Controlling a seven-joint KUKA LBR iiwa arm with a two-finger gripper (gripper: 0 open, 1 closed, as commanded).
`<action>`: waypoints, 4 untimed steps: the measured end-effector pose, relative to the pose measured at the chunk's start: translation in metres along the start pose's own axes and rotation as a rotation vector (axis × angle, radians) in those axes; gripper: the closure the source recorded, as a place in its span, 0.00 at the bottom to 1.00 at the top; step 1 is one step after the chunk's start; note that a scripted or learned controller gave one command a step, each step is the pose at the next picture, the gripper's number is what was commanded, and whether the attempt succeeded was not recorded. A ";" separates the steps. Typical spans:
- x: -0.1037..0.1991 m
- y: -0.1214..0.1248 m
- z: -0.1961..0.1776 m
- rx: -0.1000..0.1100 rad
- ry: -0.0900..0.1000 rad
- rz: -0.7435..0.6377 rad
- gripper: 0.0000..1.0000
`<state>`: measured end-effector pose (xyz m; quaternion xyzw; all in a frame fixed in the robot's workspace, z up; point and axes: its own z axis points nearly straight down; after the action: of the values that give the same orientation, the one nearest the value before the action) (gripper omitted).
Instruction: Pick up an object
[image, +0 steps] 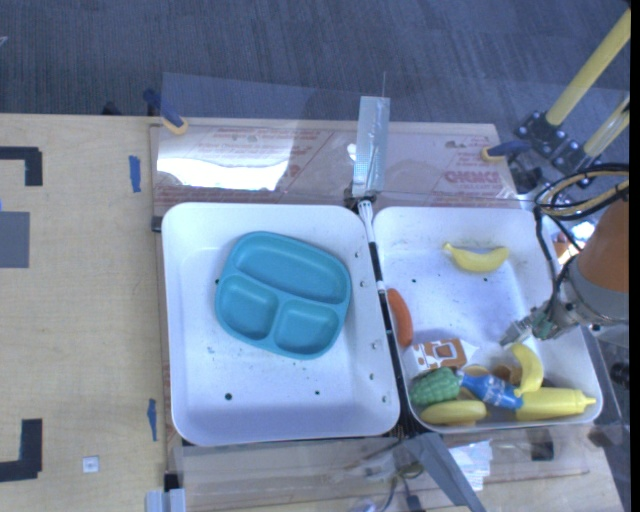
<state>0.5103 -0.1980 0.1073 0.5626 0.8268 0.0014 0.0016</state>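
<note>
My gripper (527, 328) hangs over the right side of the right bin (500, 300), reaching in from the right below the orange band of the arm (608, 255). Just below it lies a small curved yellow piece (530, 366). A yellow banana (476, 257) rests near the bin's far side. Along the left wall lies a red-orange sausage-shaped toy (401, 315). At the near side are crowded a small orange-and-white carton (441, 353), a green knobbly toy (435, 386), a blue piece (497, 392) and a long yellow bottle-like toy (556, 402).
The left bin (190, 330) holds a blue three-compartment plate (283, 293). A metal post (371, 145) stands behind the divide between the bins. Cables and a yellow frame (590, 75) sit at the upper right. Wooden bench surface (70, 300) lies to the left.
</note>
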 end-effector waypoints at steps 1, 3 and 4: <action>-0.026 -0.006 -0.029 0.001 -0.003 0.202 1.00; 0.004 0.051 -0.106 0.003 0.000 0.179 0.00; -0.020 0.020 0.011 -0.003 0.003 0.151 0.00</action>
<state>0.5362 -0.2093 0.0968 0.6232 0.7821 0.0038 0.0012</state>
